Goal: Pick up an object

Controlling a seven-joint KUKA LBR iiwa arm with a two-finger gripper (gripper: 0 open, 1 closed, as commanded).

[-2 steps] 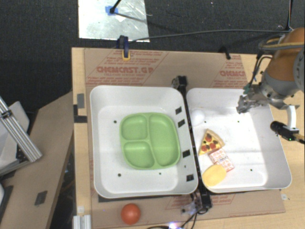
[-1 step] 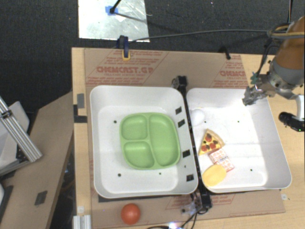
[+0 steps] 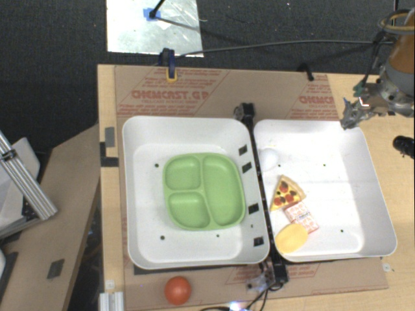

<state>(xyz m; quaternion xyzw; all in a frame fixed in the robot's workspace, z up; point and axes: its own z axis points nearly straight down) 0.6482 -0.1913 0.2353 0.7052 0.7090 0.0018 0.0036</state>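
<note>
A toy pizza slice [image 3: 286,192] lies in the right bin [image 3: 337,149] near its left wall. Just below it sit a small red-and-white packet [image 3: 303,216] and a yellow oval piece [image 3: 291,238]. A white round object [image 3: 268,157] rests near the bin's upper left. My gripper [image 3: 352,114] hangs at the far right, above the right bin's upper right corner, well away from these objects. Nothing shows between its fingers.
The left bin [image 3: 146,173] holds a green divided plate [image 3: 204,190]. An orange ball [image 3: 177,289] lies on the bench in front of the left bin. Black clips sit along the wall between the bins.
</note>
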